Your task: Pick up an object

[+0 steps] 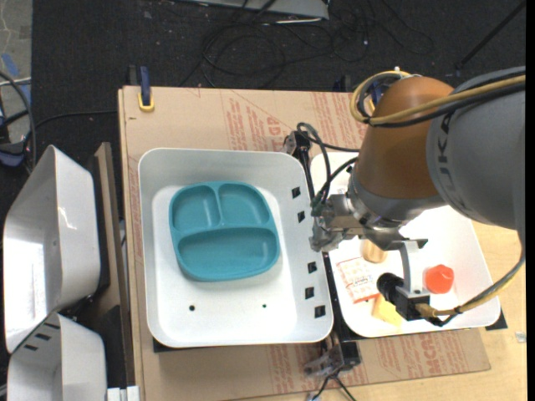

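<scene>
My gripper [336, 226] hangs under the grey and orange wrist, low over the left part of the right bin [478, 242], close to the wall between the two bins. Just to its right a small peach-coloured object [372, 251] peeks out from under the arm. In front of it lie a white card with red print [354, 279], a yellow piece [384, 311] and an orange-red object [439, 279]. Nothing shows held in the gripper. The arm hides most of the right bin.
The left bin [159, 224] holds a teal divided plate [224, 230]. A dark fitting with a cable [393, 291] sits over the right bin's front. Black clips [311, 267] line the wall between the bins. Cardboard [242, 119] lies under both bins.
</scene>
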You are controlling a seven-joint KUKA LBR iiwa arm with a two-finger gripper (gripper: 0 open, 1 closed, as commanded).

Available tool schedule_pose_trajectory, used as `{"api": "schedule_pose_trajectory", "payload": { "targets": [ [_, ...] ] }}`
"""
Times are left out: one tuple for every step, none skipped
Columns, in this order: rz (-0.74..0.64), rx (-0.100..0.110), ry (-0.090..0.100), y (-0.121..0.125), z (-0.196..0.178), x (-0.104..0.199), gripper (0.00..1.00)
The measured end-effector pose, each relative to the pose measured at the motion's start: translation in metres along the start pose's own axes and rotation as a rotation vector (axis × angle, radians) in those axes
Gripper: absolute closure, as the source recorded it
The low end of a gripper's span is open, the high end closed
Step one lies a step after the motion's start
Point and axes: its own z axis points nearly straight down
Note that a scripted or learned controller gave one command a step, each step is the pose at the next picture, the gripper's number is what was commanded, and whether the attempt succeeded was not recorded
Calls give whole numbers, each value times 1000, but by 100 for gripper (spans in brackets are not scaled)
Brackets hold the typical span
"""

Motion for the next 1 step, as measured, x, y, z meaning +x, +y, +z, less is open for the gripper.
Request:
{"api": "schedule_pose_trajectory", "payload": {
  "targets": [
    [-1,-3,1,11,-9,52,100]
  ]
}}
